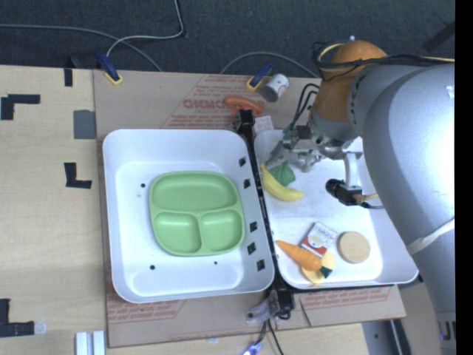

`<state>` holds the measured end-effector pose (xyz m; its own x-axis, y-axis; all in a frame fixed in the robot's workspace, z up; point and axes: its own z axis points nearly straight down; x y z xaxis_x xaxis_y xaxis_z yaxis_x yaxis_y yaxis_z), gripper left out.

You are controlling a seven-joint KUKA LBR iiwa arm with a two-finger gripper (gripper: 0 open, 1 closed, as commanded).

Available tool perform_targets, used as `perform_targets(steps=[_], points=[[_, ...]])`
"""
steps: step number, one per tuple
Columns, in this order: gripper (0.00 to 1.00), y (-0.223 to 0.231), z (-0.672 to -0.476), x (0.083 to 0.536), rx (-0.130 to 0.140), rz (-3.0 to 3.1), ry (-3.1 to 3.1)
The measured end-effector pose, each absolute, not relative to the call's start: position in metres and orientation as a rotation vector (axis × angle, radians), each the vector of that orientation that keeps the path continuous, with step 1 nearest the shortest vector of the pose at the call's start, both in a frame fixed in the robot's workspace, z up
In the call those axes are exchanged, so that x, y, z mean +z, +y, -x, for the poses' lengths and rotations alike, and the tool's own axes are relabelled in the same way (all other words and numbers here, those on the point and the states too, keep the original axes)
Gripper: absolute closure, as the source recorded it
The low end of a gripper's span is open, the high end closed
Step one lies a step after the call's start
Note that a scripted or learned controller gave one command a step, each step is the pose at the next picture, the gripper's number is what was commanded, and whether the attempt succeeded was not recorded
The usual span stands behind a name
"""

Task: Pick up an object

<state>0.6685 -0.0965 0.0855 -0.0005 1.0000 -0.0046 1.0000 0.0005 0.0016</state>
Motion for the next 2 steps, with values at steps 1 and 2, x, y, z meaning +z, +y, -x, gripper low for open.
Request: perform_targets(steps=[1, 2], points=[[0.0, -0.095, -0.65, 0.086, -0.002, -2.218, 2.219], [1.0, -0.095, -0.651, 0.097, -0.001, -2.215, 2.219]])
